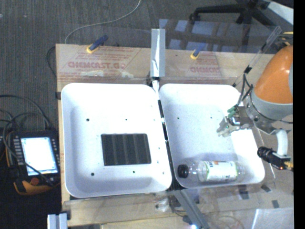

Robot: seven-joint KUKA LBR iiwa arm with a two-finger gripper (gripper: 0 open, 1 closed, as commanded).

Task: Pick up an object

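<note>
A clear plastic bottle [214, 171] with a black cap and a pale label lies on its side along the near wall of the right bin [190, 99]. A dark ribbed rectangular block [126, 149] lies flat in the middle of the left bin [76, 104]. My gripper [228, 126] hangs over the right part of the right bin, well above and behind the bottle, with nothing visible between its fingers. The grey arm with its orange band [276, 78] comes in from the right edge.
The bins sit side by side on a cardboard-covered bench [105, 63] with two yellow-and-blue clamps at the back. A handheld pendant with a lit screen [35, 156] lies on the floor at the left. Cables run near the arm's wrist [274, 154].
</note>
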